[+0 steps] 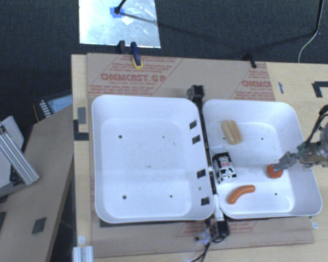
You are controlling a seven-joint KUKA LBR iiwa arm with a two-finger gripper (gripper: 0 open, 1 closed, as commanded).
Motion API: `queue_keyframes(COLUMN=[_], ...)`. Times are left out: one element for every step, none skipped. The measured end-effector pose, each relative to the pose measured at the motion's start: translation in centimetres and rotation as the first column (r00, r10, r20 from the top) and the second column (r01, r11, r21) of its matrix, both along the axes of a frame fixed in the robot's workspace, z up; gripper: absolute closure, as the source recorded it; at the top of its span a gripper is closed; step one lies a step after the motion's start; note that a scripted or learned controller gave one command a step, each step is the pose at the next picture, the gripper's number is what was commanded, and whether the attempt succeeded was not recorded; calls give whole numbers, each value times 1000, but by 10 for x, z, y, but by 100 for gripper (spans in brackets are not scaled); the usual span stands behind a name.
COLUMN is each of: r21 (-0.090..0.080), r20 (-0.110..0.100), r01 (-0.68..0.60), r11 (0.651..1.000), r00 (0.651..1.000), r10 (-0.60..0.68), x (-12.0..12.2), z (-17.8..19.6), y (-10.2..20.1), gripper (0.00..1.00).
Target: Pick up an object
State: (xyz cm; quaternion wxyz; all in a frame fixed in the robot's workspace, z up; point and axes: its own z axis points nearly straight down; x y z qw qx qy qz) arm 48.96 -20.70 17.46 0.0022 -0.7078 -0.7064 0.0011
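Your claw (277, 167) sits low in the right bin (295, 119), reaching in from three o'clock, with its grey tip directly over a small round orange-red object (273, 171). The tip covers part of that object. You cannot tell whether the claw's two halves are apart or together, nor whether anything is pinched between them.

At about eight o'clock from the claw, near the bin's front edge, lies a curved orange sausage-shaped piece (241, 193). At nine o'clock, close to the divider between the bins, stands a small black-and-white block (224, 166) with a spot of red on it. At about eleven o'clock, farther back in the same bin, lies a tan bread-like oblong (231, 132). All three are well apart from the claw.

Beyond the divider, at nine o'clock, is the left bin (104, 113).
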Motion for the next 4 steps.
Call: queue_keyframes(r21=[-4, -4, -5, -4], r20=[9, 12, 12, 9], r01=[-5, -7, -6, -7], r11=[1000, 1000, 1000, 1000], r00=[1000, 1000, 1000, 1000], r10=[5, 7, 6, 7], x=[-2, -1, -2, -2], z=[35, 44, 103, 114], y=[0, 0, 0, 0], gripper=[0, 100, 100, 100])
